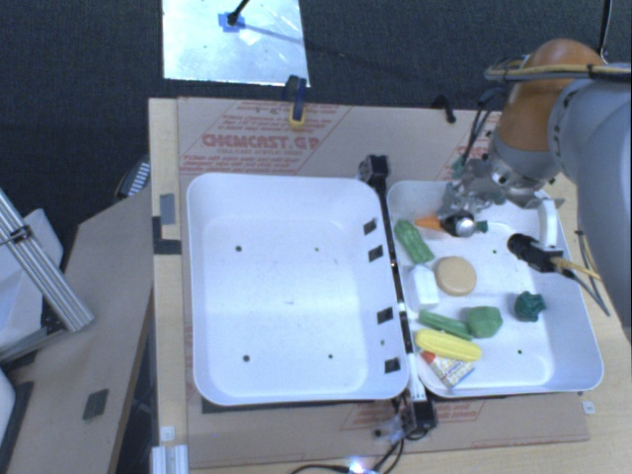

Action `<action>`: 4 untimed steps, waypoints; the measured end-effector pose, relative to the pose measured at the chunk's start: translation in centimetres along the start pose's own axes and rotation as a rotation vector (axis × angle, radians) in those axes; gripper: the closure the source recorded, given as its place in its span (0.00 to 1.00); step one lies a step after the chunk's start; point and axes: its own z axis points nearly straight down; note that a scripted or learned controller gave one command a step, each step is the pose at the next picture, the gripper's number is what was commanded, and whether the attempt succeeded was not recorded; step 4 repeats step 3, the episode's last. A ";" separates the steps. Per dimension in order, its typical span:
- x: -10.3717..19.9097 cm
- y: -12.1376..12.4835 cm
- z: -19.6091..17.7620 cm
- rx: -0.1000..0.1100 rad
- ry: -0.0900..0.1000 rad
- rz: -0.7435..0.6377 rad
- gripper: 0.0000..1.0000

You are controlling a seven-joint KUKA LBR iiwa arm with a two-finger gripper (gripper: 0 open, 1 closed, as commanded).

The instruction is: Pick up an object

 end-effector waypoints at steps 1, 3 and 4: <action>2.6 -7.8 3.5 -0.007 -0.002 0.010 1.00; 13.4 0.4 -7.0 -0.010 0.000 0.001 1.00; 13.4 0.4 -7.0 -0.010 0.000 0.001 1.00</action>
